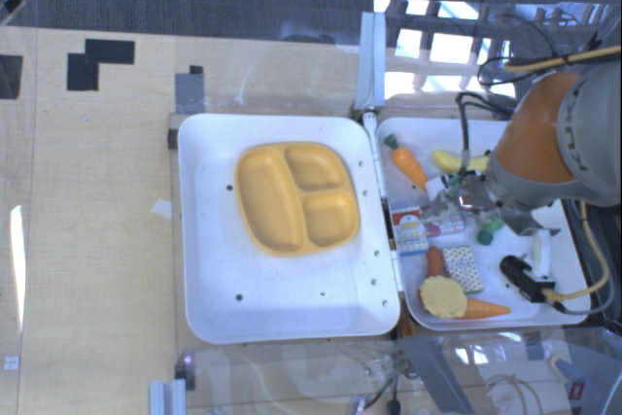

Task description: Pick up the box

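Yellow tray (296, 196) fills left bin (209, 287); end effector (449, 199), grip unclear, above box (412, 233).

One fixed camera is looking down at a slant on the desk (87, 209) (from well above), taking in both white bins (204, 238) side by side, with the arm (554, 141) entering from the right.

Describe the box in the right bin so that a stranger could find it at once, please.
Look in the right bin, at its left wall. The box lies there, below the orange carrot and above the round yellow cookie. It alone is flat and rectangular, with a white and red printed label.
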`<state>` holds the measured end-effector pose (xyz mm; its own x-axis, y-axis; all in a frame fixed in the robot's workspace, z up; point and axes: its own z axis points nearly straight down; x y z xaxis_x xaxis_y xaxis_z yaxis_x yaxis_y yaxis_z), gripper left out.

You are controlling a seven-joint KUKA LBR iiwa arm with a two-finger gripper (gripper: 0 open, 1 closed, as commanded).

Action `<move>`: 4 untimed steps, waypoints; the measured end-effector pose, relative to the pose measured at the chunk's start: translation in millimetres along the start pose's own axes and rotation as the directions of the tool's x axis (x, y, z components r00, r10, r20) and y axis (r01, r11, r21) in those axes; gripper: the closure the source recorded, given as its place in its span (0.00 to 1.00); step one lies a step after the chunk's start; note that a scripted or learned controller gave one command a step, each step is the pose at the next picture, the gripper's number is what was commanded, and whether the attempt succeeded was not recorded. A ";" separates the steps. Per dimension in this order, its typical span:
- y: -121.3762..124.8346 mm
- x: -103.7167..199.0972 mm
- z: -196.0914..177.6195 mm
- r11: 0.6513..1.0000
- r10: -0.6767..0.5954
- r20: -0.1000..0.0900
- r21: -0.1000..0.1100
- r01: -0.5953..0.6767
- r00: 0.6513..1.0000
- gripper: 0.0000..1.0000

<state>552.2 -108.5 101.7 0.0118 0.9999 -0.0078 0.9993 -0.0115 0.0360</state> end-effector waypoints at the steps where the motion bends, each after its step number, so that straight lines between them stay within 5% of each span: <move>1: 4.6 6.0 -0.1 0.998 0.063 0.010 0.003 -0.063 0.998 0.00; 2: 16.2 4.3 4.1 1.000 0.006 0.008 0.010 -0.007 1.000 0.00; 3: 21.0 9.1 -8.0 1.000 -0.002 0.005 -0.001 0.002 1.000 1.00; 4: 20.9 9.2 -8.0 1.000 -0.002 0.005 -0.001 0.002 1.000 0.00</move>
<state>573.0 -99.5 110.3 0.0099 0.9999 -0.0126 0.9993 -0.0095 0.0370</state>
